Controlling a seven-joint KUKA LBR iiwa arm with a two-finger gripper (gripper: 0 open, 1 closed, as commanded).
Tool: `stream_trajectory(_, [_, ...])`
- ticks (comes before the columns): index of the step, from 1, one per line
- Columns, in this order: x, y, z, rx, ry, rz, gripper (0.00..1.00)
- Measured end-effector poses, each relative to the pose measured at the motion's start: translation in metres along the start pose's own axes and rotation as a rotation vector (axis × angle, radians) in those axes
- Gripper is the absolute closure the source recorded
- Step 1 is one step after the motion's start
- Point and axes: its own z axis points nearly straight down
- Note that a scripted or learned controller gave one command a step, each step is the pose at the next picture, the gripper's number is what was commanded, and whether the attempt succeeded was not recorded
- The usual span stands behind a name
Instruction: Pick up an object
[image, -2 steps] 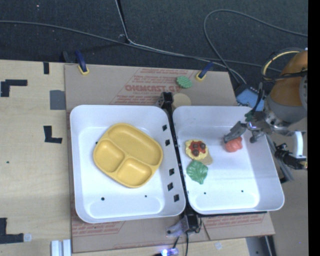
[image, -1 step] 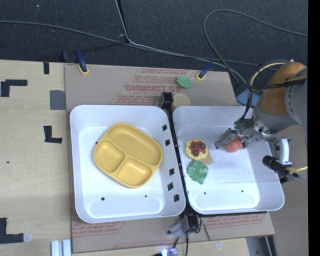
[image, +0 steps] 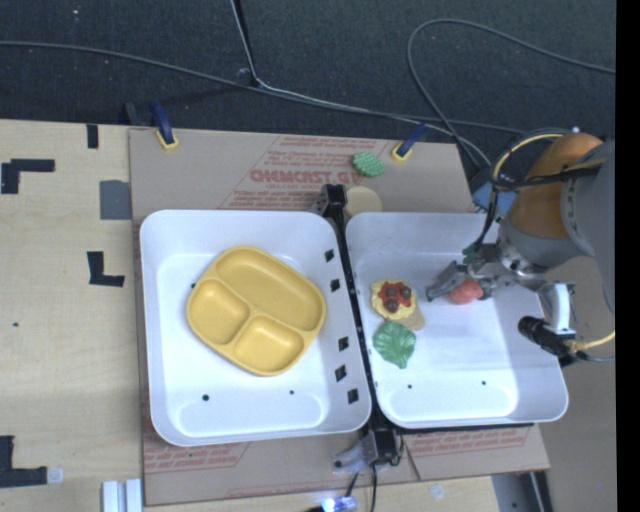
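Right bin (image: 520, 405): my end effector (image: 462, 288) closed on a red object (image: 464, 293); pizza toy (image: 395, 299), green toy (image: 395, 344) left. Left bin (image: 160, 300): yellow tray (image: 257, 309).

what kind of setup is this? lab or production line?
Most likely a robot-manipulation lab bench, not production. Two white bins sit on a clamped cardboard sheet, loose cables trail overhead, and toy food lies beside a yellow divided plate as pick targets.

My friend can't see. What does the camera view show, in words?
A grey robot arm's gripper is at a small red object in the right white bin, near a pizza toy and a green leafy toy. The left bin holds a yellow divided plate.
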Motion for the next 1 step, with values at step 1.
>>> stream_trajectory(1, [0.0000, 0.0014, -0.0124, -0.005, -0.001, -0.001, 1.00])
